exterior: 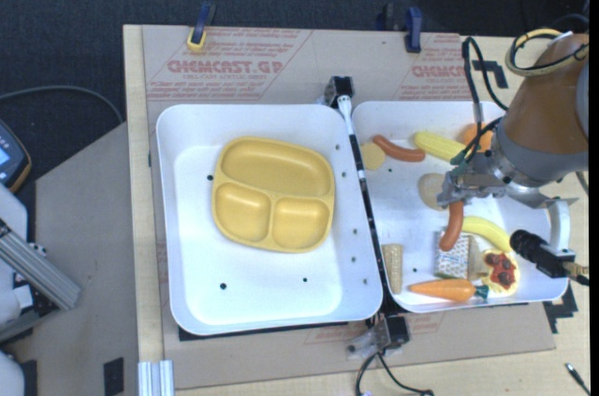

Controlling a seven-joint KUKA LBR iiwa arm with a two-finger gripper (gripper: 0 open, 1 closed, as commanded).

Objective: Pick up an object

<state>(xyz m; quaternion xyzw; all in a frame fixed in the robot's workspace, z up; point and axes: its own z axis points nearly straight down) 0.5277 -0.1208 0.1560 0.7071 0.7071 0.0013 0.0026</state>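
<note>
From my feed, the tool (456, 190) sits low in the right bin (412, 277), right of centre of the frame, with the grey-and-orange arm (547, 127) reaching in from the right edge. I cannot tell how far open it is; the wrist hides the gap. Its tip is directly over the top end of a red sausage (453, 226), which lies nearly upright just below it; whether they touch I cannot say.

Just right of that sausage lies a banana (489, 231), angled down to the right. Below them are a grey patterned piece (453, 263), a pizza slice (502, 272) and a carrot (444, 290) along the bin's lower edge. A tan cone-like piece (393, 265) sits near the bin's left wall. Higher up, a second sausage (398, 150) lies beside a corn cob (438, 144), with a pale yellow round piece (373, 157) at its left end.

The left bin (187, 282) holds a yellow divided plate (273, 194), centre-left of the frame. Both bins rest on the surface (140, 198), brown board held at the top by two clamps (198, 27).
</note>
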